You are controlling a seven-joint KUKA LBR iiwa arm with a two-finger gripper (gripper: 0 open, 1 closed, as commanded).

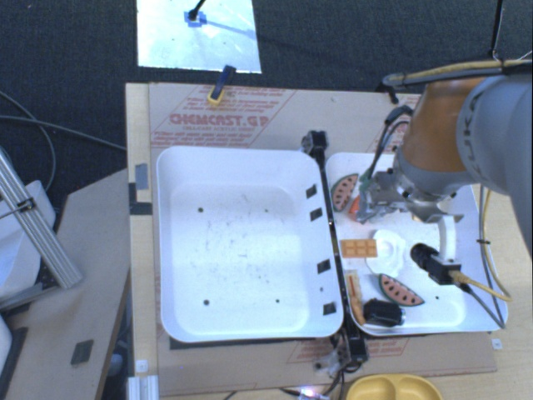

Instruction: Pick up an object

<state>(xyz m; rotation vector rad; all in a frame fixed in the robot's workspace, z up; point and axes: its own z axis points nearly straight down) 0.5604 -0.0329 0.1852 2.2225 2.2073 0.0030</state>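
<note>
Camera view: the grey arm's wrist hides the gripper, so its grip cannot be told. In the right bin, a watermelon slice at nine o'clock, flat orange waffle below, second slice at six.

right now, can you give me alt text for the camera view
A grey arm's end effector hangs low over the right white bin, among watermelon slice toys, a waffle piece and a black object. The left white bin sits beside it.
</note>
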